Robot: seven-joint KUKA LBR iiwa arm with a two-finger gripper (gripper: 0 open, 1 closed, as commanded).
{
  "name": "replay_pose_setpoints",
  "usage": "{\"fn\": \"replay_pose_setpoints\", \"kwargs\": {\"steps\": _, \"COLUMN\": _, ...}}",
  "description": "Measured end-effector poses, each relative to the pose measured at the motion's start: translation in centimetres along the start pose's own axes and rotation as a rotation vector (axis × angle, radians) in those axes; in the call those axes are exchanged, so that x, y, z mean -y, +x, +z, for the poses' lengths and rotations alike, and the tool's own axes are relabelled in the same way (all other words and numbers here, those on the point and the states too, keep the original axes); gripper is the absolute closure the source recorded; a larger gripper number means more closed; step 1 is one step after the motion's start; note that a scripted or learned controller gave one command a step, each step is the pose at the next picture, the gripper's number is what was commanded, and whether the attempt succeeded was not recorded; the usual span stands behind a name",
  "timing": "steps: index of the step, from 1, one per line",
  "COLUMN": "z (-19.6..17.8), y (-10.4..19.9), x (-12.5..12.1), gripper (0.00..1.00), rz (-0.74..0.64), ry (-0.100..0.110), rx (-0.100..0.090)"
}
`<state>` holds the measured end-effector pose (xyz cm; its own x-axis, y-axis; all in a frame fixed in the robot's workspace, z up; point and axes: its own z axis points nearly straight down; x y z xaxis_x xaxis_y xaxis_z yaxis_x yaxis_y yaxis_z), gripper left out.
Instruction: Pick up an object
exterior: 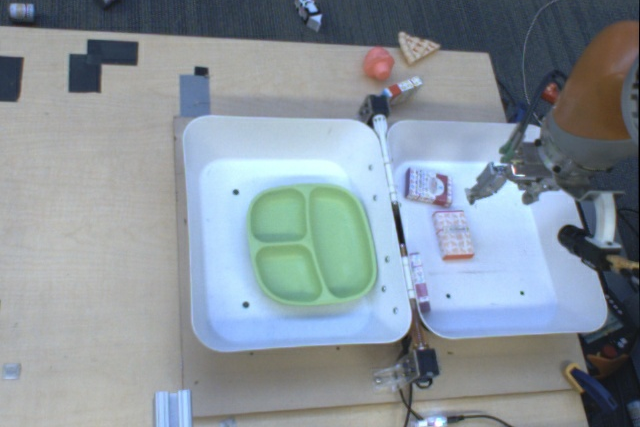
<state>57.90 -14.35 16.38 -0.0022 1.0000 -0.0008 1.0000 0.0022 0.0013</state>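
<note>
Red-white packet [428, 185] lies flat in right bin [520, 295], gripper [490, 183] beside it. Jaws: can't tell. Flat packet could slip.

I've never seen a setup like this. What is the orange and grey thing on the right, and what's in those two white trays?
That is a robot arm, seen from a camera fixed above the bench. Its gripper, a two-finger claw, hangs over the right bin. I see nothing between its fingers, so it holds nothing. In that bin lie two small packets: a red and white one and a pinkish one. The left bin holds a green divided plate. Beyond the bins on the bench lie a red ball and a toy pizza slice.
</note>
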Motion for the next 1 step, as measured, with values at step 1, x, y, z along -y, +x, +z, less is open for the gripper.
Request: {"fn": "replay_pose_setpoints", "kwargs": {"steps": 1, "z": 7.28, "y": 5.67, "x": 7.62, "gripper": 0.00, "rz": 0.001, "ry": -0.002, "rx": -0.001}}
